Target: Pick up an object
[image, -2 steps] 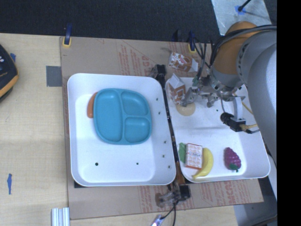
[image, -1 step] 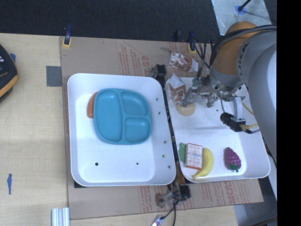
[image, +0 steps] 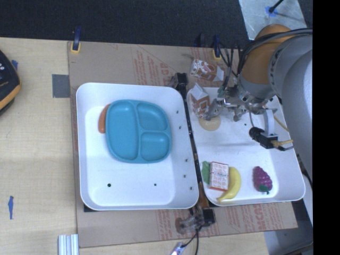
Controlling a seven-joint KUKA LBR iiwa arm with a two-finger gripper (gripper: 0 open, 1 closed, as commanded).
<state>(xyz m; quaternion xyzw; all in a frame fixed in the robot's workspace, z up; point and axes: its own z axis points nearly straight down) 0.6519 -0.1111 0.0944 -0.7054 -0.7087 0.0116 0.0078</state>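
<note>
My gripper (image: 226,109) hangs over the back left part of the right bin (image: 284,161), at the end of the grey arm with its orange band. Just to its left stands a small brown and white carton (image: 199,102), with a tan round piece (image: 210,123) at its foot. Along the bin's front edge lie a yellow banana (image: 232,185), a red and white packet (image: 219,175) on top of a green item (image: 206,171), and a bunch of purple grapes (image: 262,179). Nothing is visibly held.
The left bin (image: 133,190) holds a blue divided plate (image: 139,130) with an orange item (image: 102,119) poking out from under its left edge. A crinkled snack packet (image: 204,69) lies on the cardboard behind the right bin. Cables run beside the wrist.
</note>
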